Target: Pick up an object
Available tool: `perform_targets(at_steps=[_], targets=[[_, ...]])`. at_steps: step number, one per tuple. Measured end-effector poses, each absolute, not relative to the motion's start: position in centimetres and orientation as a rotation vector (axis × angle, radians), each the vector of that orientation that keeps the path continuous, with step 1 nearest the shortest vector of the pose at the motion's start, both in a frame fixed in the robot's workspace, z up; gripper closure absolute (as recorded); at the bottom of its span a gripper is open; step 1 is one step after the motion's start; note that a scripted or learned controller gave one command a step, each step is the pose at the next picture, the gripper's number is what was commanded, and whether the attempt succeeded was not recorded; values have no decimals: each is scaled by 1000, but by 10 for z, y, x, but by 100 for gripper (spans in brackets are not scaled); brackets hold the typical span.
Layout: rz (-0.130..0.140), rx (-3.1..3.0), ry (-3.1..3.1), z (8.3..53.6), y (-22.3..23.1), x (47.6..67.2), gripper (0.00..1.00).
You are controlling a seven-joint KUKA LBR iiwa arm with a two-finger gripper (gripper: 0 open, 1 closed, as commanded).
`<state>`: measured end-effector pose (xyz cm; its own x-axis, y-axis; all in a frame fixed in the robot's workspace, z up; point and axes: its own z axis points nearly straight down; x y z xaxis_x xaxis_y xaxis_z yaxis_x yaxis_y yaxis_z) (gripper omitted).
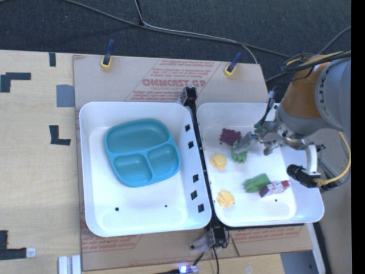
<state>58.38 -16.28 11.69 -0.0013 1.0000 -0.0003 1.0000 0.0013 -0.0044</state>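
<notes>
My gripper [255, 145] hangs low over the middle of the right bin [302, 213], open, with white bin floor showing between its fingers. The left fingertip [244, 144] is right beside a small dark green piece [239, 156], which lies just outside the gap. A maroon piece [230, 136] lies a little to the left of that finger. Further toward the front lie a light green piece [256, 182] and a red and white tube [276, 188]. Two yellow pieces [218, 161] [226, 198] sit on the bin's left side.
The left bin [91, 210] holds a blue divided plate [142, 152]. A black divider with clips [195, 153] runs between the bins. The arm's grey and orange wrist [311, 99] and a black cable fitting [301, 174] overhang the right bin's right edge.
</notes>
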Motion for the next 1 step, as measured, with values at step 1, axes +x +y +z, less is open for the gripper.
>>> perform_targets(at_steps=[1], targets=[[2, -2217, -2223, 128, -162, 584, 100]])
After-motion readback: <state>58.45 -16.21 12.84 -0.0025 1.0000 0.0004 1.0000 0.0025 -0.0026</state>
